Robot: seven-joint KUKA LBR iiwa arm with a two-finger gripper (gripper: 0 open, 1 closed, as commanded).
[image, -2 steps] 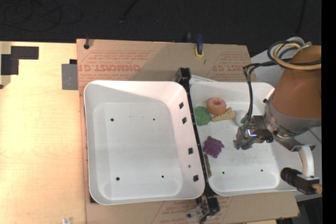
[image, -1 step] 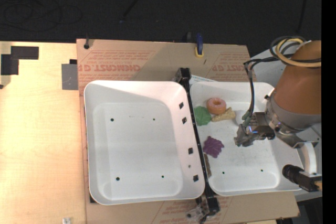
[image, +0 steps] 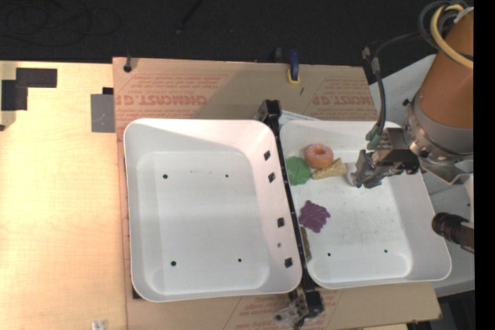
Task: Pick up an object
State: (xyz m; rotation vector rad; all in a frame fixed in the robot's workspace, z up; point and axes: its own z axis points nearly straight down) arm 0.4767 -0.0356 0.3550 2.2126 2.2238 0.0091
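Objects for pick-up: four small items are grouped in the upper-left part of the right bin (image: 418,263).
Orange ring (image: 319,155): a doughnut-shaped piece is located at the 12 o'clock position of the group, lying flat on the bin floor.
Green piece (image: 297,170): it is found at 8 o'clock from the orange ring, just beside it and close to the bin's left wall.
Yellow piece (image: 330,169): a pale, elongated item is seen at 5 o'clock from the orange ring, touching or nearly touching it; the contact cannot be resolved.
Purple piece (image: 314,216): it is set apart from the others, at 6 o'clock from the orange ring, toward the bin centre.
Gripper (image: 363,175): it is positioned low over the right bin, at 3 o'clock from the yellow piece and just beside it. Whether the pincer is released or clenched cannot be told; nothing is seen grasped in it.
Arm (image: 448,96): it is brought in from 3 o'clock, the orange band being visible above the wrist.
Left bin (image: 139,243): it is placed at 9 o'clock from the right bin, the two rims adjoining.
Bench (image: 54,189): a light wooden surface is seen at 9 o'clock from the bins.
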